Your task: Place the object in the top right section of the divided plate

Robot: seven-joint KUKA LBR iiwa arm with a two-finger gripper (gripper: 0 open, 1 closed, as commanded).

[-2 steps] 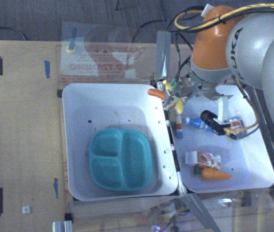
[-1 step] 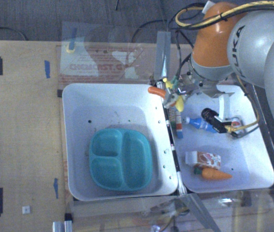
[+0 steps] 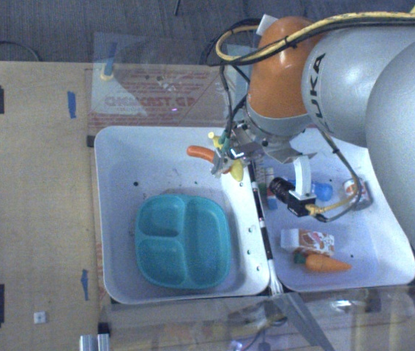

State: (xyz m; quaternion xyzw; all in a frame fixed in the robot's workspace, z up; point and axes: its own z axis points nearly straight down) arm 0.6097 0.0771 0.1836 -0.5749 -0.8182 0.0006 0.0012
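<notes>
A teal divided plate [image 3: 184,240] with three sections lies in the left bin [image 3: 119,159], near its front. My gripper [image 3: 223,156] hangs over the back right corner of that bin, beyond the plate's far right edge. A small orange object [image 3: 199,152] sticks out to the left right beside the gripper's tip. A yellow piece [image 3: 235,170] shows just under the tip. The wrist hides how these meet the gripper.
The right bin [image 3: 383,269] holds an orange carrot [image 3: 327,263], a small white and red packet [image 3: 308,240], a blue object [image 3: 324,191] and a red and white item [image 3: 354,190]. The arm covers much of that bin's back. The ridge between the bins [image 3: 260,225] runs beside the plate.
</notes>
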